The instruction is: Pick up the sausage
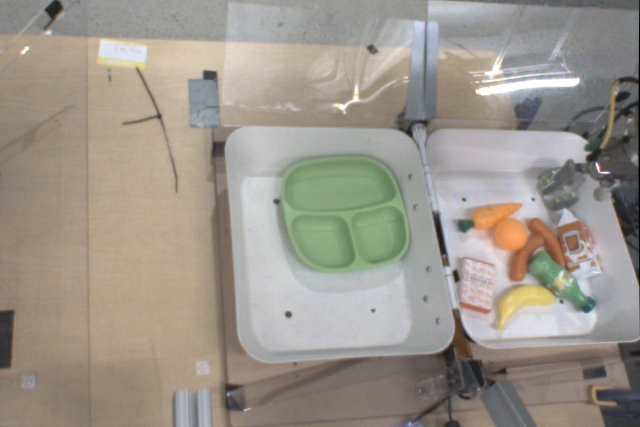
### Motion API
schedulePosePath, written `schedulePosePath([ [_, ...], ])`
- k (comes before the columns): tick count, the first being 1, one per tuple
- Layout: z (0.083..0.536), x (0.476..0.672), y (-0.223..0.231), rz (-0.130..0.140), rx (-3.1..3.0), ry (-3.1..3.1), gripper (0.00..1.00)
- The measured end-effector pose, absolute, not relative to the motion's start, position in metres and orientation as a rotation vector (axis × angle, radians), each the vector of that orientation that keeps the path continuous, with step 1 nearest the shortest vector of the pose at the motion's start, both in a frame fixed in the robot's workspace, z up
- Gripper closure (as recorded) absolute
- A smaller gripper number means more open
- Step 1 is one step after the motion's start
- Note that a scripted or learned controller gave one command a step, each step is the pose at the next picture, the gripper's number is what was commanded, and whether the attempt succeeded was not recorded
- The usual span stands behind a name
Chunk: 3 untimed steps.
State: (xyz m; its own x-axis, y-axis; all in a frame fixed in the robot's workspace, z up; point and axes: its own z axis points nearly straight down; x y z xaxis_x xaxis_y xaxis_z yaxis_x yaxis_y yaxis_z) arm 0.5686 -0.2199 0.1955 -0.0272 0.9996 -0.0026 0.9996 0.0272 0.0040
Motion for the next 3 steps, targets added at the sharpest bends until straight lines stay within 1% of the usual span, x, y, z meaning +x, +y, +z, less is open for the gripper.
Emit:
schedulePosePath([
  [1, 0.092, 0.581, -0.235, 0.002, 2.398, 2.026, 0.0],
  [2, 0.106, 0.583, -0.236, 0.009, 2.391, 2.023, 1.0],
  [3, 0.105, 0.583, -0.236, 0.009, 2.391, 2.023, 0.0],
])
